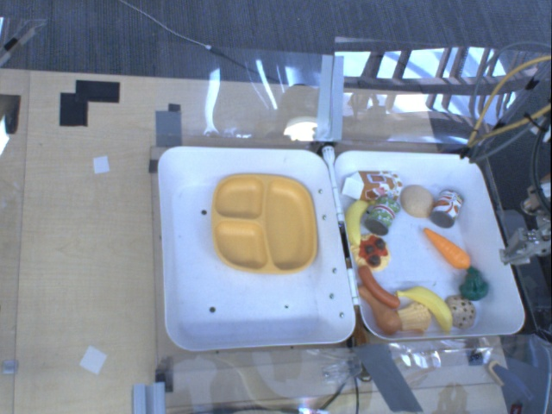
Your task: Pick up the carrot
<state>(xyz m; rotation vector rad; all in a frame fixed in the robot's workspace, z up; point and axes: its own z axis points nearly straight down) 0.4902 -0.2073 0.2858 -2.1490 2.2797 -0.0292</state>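
Carrot (pixel 447 247) in right bin (pixel 496 222), near tool (pixel 528 245)

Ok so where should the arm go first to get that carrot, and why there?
Probably bring the claw leftward, in over the right bin, and stop above the carrot. The claw sits at the bin's right edge, outside it, while the carrot lies on open white floor, apart from the broccoli and the can, so a straight descent looks unobstructed.
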